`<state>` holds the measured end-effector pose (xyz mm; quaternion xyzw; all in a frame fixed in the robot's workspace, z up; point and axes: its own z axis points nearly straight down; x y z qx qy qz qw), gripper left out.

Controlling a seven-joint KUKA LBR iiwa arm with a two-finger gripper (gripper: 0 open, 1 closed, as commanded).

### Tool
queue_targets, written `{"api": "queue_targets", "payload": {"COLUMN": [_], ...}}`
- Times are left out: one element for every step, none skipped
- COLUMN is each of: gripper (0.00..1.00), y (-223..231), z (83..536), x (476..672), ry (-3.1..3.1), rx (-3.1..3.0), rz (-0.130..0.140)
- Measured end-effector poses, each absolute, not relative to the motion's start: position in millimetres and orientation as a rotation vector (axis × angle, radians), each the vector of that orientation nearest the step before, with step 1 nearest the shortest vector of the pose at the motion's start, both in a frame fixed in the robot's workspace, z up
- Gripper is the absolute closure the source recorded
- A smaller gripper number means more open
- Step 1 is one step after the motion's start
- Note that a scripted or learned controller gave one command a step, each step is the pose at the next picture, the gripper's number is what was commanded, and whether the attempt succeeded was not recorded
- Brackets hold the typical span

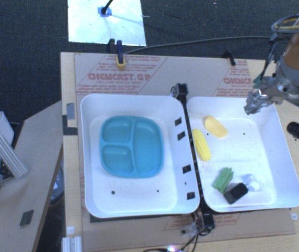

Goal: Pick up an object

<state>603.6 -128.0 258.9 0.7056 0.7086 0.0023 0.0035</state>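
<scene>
- Right bin (283,156) sits closest at the bottom, holding all the small stuff; left bin (94,156) is right beside it, touching along the middle seam.
- Blue divided plate (132,146) lies flat in the left bin (biggest loose item by far).
- Gripper (252,105) hangs over the right bin's far edge, nothing between its fingers, though I honestly can't tell if they're spread or closed.
- Corn cob (201,144) lies along the right bin's left wall.
- Yellow lemon-ish thing (215,126) sits just beyond the corn.
- Green veggie (223,179) rests near the front.
- Black block (236,192) touches the green piece.
- Small whitish bit (252,182) is just beside the block.
</scene>
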Motion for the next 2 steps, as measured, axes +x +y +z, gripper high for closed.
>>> {"api": "queue_targets", "payload": {"gripper": [1.00, 1.00], "y": [-83.2, -28.9], "z": [246.8, 232.4], "x": [594.6, 578.3], "ry": [2.231, 2.233], "rx": [2.213, 2.212], "rz": [0.002, 0.002]}}
